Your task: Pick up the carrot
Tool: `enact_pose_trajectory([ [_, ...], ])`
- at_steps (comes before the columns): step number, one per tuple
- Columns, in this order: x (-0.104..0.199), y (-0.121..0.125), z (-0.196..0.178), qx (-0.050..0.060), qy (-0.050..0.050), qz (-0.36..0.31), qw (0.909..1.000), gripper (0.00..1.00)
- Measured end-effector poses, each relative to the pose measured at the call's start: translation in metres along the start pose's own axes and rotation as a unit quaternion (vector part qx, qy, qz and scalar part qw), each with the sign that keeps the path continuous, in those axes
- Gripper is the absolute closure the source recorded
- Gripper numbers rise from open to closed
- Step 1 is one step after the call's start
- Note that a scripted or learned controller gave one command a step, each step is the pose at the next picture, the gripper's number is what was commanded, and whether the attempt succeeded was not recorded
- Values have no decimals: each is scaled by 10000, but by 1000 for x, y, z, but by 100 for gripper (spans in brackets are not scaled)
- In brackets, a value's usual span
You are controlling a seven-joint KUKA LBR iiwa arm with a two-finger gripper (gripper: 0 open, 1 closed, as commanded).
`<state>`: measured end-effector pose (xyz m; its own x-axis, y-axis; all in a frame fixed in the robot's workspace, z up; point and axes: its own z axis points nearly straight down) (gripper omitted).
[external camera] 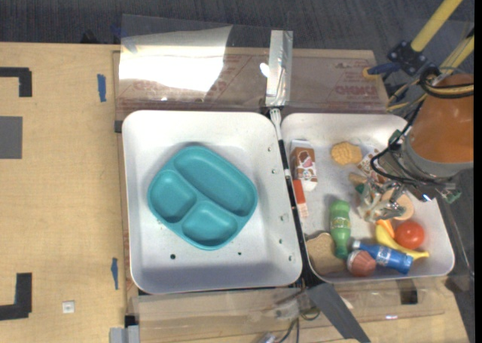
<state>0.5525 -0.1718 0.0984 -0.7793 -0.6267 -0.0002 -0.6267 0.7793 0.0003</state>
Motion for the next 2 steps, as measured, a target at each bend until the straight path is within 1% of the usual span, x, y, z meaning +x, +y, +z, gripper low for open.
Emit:
enact_pose_trajectory([
  [1, -3, 2, -1, 4, -15, -25, 10000, 0],
  [2, 14, 45, 10, 45, -46, 681, 9977, 0],
])
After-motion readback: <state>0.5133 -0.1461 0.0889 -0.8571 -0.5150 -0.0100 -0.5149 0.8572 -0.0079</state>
